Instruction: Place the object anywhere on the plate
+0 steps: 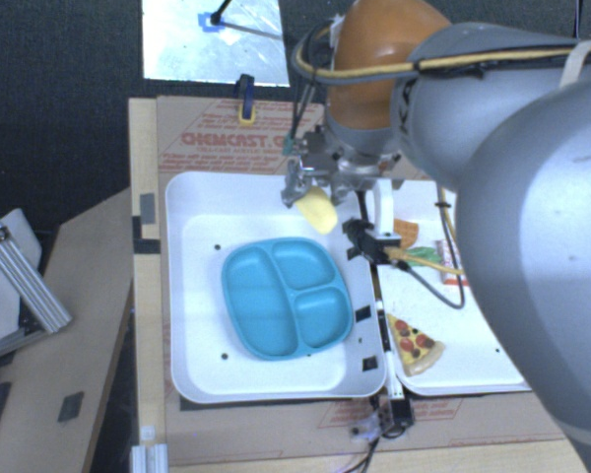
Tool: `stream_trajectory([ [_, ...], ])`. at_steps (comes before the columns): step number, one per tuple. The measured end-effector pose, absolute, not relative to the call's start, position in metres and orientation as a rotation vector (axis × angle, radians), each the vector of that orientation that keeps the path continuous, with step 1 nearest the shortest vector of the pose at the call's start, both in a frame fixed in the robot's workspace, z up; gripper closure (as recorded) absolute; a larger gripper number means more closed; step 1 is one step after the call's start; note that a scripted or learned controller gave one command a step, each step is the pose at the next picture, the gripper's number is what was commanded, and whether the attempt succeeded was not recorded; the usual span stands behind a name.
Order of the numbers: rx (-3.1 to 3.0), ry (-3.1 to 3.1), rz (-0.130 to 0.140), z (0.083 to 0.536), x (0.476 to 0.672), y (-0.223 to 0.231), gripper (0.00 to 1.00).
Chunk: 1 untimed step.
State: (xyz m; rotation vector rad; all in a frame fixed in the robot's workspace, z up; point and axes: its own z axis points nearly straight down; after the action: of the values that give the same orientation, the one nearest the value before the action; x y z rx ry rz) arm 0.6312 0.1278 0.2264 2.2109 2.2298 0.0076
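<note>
A blue plate [276, 299] with three compartments lies in the left white bin [192, 264]. My gripper [310, 197] hangs above the plate's far edge, reaching in from the right. A pale yellow object [318, 211] sits at the fingertips, held off the bin floor, just above the plate's far right compartment. The fingers look closed around its top.
The right bin [473, 363] holds a pizza slice toy [414, 345] near its front left and an orange item [406, 232] with a greenish piece [424, 256] farther back. The arm covers most of the right bin. A divider wall runs between the bins.
</note>
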Motion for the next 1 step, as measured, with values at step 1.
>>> stream_trajectory([
  [1, 2.211, 2.230, 0.006, 0.2167, 0.6464, 0.1822, 1.00],
])
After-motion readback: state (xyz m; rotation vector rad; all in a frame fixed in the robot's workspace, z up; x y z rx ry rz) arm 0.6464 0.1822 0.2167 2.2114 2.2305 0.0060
